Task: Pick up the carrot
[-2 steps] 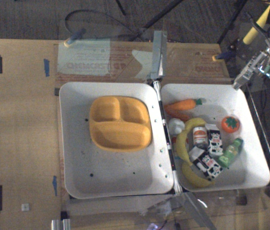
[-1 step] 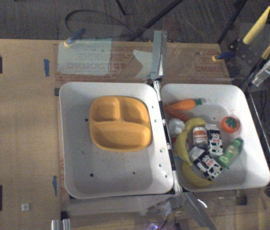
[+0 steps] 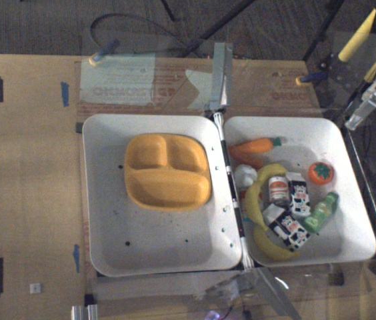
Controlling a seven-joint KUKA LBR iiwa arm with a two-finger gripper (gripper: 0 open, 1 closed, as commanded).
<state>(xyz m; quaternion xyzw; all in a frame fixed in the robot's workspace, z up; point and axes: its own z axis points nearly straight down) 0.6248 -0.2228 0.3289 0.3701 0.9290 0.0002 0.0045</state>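
Nearest me, a banana point(image 3: 261, 235) curls along the right bin's point(image 3: 355, 179) front, beside milk cartons point(image 3: 299, 199). My carrot point(image 3: 255, 149) lies in that bin's far left corner. Beyond its far right corner, I cannot tell how the jaws stand.

**What we cannot make out**

We see the banana point(image 3: 257, 212) partly covered by small cartons point(image 3: 293, 212) whose labels are too blurred to read. The white ball point(image 3: 245, 175) is half tucked behind the carrot point(image 3: 255, 149) and the bin divider. At the right edge a pale fitting point(image 3: 373, 99) is cut off
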